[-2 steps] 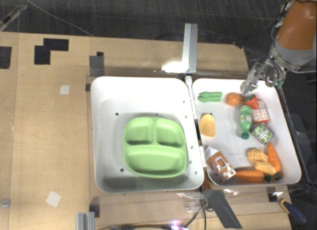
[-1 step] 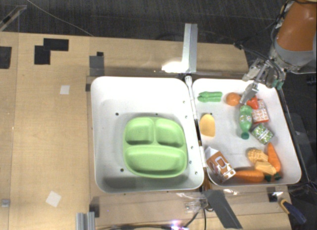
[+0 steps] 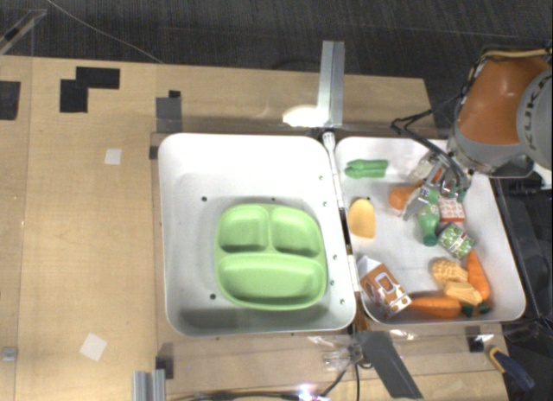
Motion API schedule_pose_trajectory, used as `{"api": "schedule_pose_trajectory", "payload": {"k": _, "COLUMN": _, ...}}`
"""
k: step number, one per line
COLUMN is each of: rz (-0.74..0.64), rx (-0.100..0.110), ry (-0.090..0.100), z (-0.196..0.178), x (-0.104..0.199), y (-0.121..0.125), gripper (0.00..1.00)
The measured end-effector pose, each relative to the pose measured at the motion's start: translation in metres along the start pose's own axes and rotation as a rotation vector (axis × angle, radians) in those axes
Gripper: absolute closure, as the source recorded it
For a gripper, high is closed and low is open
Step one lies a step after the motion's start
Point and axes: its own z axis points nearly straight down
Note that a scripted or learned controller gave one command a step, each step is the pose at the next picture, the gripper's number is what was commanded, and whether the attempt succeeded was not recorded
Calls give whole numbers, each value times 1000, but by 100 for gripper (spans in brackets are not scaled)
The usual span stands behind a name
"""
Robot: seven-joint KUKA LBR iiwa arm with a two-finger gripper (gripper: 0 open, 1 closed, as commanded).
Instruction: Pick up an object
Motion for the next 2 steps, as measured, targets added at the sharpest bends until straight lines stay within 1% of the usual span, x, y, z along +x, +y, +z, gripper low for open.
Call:
{"api": "schedule_pose_trajectory", "payload": {"k": 1, "rz": 12, "rx": -3, "ry": -10, "z": 12, "x": 18, "y": 18, "gripper": 0}}
{"api": "schedule_pose_trajectory", "payload": {"k": 2, "rz": 160, "rx": -5, "ry": -10, "z": 10, "x": 67, "y": 33, "gripper": 0}}
